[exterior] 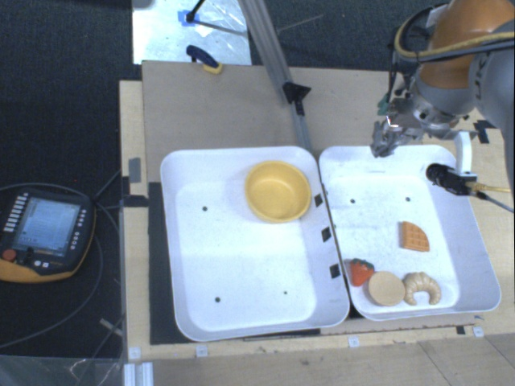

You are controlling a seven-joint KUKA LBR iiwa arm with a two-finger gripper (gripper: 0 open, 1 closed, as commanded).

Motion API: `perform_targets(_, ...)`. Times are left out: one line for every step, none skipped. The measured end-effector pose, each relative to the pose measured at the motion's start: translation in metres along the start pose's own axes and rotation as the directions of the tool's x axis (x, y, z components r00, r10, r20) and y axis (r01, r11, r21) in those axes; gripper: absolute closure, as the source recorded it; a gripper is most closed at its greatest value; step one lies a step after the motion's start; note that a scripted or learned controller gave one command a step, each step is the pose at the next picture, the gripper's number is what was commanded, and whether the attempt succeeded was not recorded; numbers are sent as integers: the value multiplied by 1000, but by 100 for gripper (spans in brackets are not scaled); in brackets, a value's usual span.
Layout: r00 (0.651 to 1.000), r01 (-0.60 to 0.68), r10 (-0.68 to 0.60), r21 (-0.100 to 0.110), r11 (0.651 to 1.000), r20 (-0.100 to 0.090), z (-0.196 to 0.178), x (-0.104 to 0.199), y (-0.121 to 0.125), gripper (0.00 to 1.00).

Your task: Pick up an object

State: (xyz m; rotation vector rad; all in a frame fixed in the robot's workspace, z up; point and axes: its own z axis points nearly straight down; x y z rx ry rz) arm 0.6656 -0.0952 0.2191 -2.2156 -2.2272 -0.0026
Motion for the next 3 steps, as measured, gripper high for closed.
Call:
perform_targets(1000, -1, 1, 0, 1000, 1, 8, 53, 4, 100)
perform_targets(1000, 0, 0, 0, 1000, 0, 11, 110, 13, 100)
perform_targets(1000, -1, 1, 0, 1000, 0, 3, 152, 15, 100)
